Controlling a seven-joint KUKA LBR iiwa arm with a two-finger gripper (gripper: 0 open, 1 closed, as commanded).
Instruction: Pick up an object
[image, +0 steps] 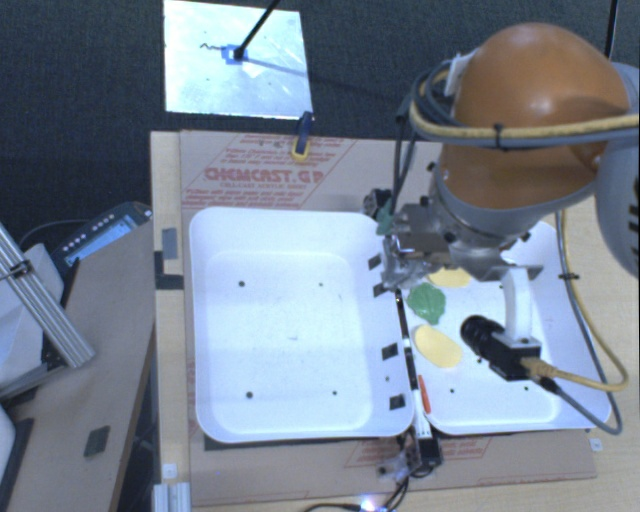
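My gripper (402, 268) hangs low over the left edge of the right bin (570, 380), under the arm's big orange band. Just to its lower right a green piece (428, 302) lies in the bin. Below that rests a pale yellow oval piece (437, 346). A second yellow piece (451, 278) peeks out from under the wrist. A thin orange stick (424, 394) lies along the bin's left wall near the front. The wrist body hides the bin's back part.
The left bin (290, 320) is beside the gripper, across the black divider clips (390, 352). A black cylinder on a white bracket (497, 345) with a yellow cable juts from the wrist over the right bin. A shiny metal sheet (236, 58) lies at the back.
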